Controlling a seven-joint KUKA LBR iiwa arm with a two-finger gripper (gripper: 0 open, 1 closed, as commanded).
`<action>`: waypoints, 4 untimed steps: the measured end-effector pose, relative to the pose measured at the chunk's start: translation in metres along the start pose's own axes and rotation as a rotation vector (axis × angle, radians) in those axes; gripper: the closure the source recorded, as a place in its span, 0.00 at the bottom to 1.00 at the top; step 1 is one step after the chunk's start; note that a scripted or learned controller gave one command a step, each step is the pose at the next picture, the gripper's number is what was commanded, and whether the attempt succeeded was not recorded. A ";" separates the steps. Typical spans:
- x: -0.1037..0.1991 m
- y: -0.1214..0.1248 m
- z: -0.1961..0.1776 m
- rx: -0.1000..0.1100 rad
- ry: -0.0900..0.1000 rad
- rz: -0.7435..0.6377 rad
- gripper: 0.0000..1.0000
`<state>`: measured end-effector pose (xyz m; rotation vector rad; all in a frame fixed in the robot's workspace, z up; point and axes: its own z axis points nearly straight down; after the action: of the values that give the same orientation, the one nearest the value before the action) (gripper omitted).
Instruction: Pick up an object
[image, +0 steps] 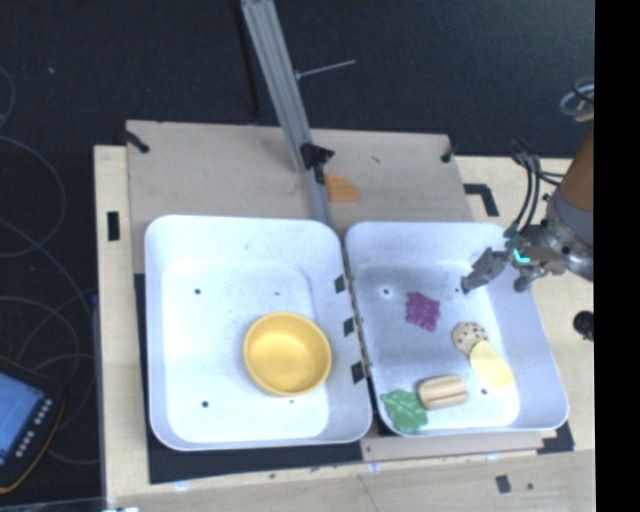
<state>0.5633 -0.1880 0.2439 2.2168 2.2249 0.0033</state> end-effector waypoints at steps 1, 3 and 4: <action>-0.005 0.007 0.057 0.006 -0.003 0.006 0.00; -0.009 0.011 0.142 0.000 -0.004 0.008 0.00; -0.010 0.012 0.129 -0.007 -0.003 0.011 1.00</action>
<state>0.5760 -0.1973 0.1152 2.2241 2.2082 0.0077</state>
